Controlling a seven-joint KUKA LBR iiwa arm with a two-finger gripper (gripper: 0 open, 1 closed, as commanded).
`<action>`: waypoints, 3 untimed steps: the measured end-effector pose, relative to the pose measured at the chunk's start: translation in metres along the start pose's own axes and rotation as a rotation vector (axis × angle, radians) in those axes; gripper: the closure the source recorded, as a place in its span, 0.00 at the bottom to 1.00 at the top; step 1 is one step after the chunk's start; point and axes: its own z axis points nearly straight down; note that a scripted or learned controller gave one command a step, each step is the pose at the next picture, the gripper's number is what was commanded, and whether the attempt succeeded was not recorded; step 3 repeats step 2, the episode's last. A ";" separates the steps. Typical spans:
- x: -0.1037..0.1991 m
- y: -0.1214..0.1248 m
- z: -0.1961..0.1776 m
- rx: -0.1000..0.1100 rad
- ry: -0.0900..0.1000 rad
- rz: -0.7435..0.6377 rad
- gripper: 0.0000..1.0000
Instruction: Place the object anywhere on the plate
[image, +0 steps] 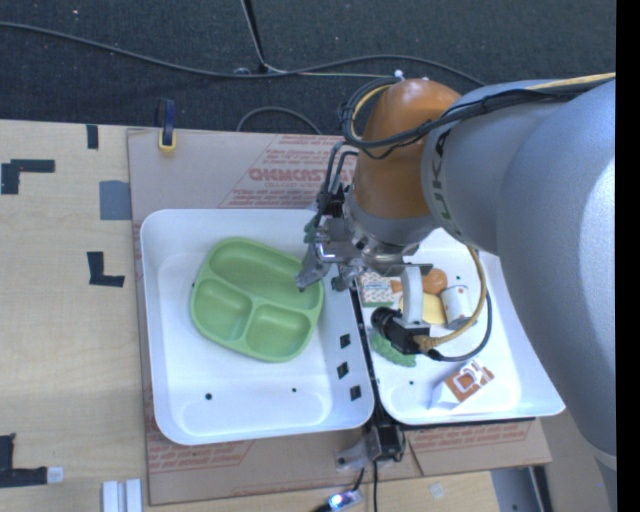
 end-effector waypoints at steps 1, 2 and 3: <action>0.047 0.004 -0.011 -0.002 0.000 0.001 1.00; 0.044 0.004 -0.010 -0.001 -0.001 0.005 0.00; 0.044 0.004 -0.010 -0.001 -0.001 0.005 0.00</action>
